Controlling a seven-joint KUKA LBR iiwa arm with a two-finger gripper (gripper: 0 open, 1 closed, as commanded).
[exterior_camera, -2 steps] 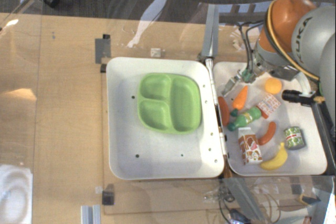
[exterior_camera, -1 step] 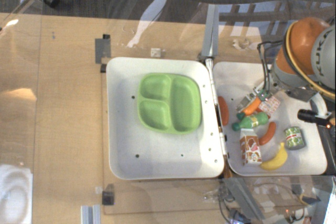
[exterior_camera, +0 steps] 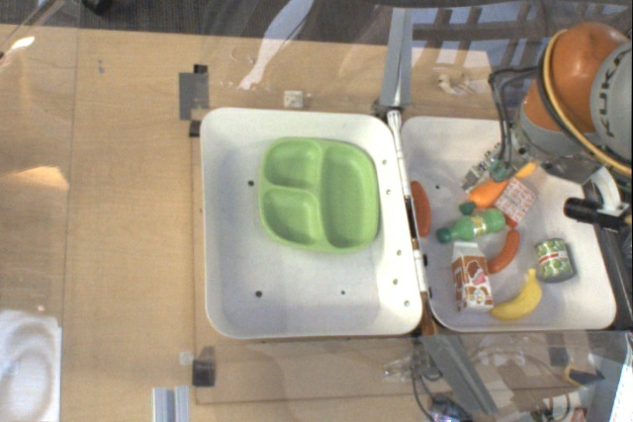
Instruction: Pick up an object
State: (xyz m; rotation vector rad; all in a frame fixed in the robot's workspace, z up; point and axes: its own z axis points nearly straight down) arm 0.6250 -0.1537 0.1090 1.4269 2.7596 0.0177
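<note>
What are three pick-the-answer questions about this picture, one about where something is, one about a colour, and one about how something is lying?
1. Where is the green plate?
A. In the left bin
B. In the right bin
C. On the floor

2. What colour is the banana?
A. Purple
B. Yellow
C. Blue

3. How is the small carton?
A. Lying flat on the right bin's floor
B. Stacked on the green plate
C. Hanging over the bin's rim

Answers:
1. A, the plate sits inside the left white bin.
2. B, the banana near the right bin's front edge is yellow.
3. A, the carton lies flat on the bin floor beside the banana.
</note>
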